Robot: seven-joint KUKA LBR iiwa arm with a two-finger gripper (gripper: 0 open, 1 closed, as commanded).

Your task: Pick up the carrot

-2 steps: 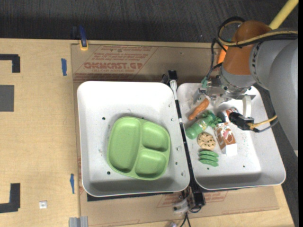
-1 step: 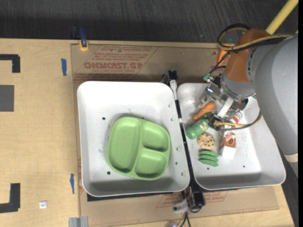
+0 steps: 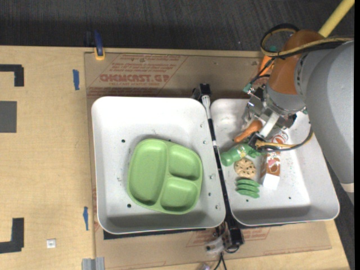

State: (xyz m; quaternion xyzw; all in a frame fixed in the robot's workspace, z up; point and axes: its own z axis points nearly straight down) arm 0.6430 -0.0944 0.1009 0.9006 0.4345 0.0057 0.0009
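Note:
The carrot [image 3: 245, 134], a small orange stick, lies slanted in the upper left part of the right bin [image 3: 315, 204]. Its right end runs under my gripper [image 3: 262, 127], which is low in the bin directly over that end. The grey arm with its orange band [image 3: 289, 66] comes in from the upper right and hides the bin's far right corner. The gripper's body covers the spot where it meets the carrot.
Just below the carrot sit a green toy vegetable [image 3: 229, 156], a speckled cookie [image 3: 244, 166], a ridged green piece [image 3: 247, 185] and a red-and-white packet [image 3: 272, 167]. The left bin [image 3: 107, 151] holds a green divided plate [image 3: 165, 175]. A black divider [image 3: 214, 151] separates the bins.

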